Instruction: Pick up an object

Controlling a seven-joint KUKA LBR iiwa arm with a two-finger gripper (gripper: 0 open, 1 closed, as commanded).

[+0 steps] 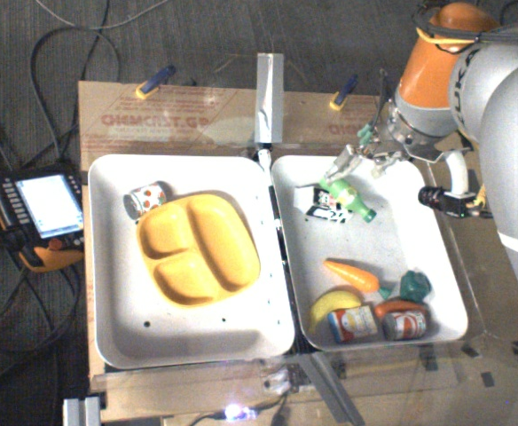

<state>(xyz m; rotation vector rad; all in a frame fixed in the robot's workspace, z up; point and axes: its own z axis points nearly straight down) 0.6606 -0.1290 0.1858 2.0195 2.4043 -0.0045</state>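
**Green bottle sits under the end effector in the right bin**

Green bottle (351,199), the nearest candidate for the pick, lies on its side at the far end of the right bin (445,264), with a small black-and-white item (326,211) touching its left side. The end effector (352,160) hangs just above the bottle's far-left end, lowered from the grey arm (494,87) that reaches in from the right. Its thin fingers (341,167) look spread, and nothing can be seen between them, so it grips nothing; judging by the pose, it is lined up to come down on the bottle.

Along the near end of the right bin, well apart from the bottle, a cluster of other things lies together: an orange carrot (351,274), a yellow lemon-like fruit (332,304), a teal toy (414,286) and two small cans (381,323) side by side against the near wall. That grouping leaves the bottle more open to a grasp.

The left bin (108,327) holds a yellow divided tray (197,247) set at a slant across its middle, and a small can (145,199) lying just beside the tray's far-left corner. Both bins rest side by side on the surface (179,118), with a handheld control pendant (37,207) on the floor to the left.
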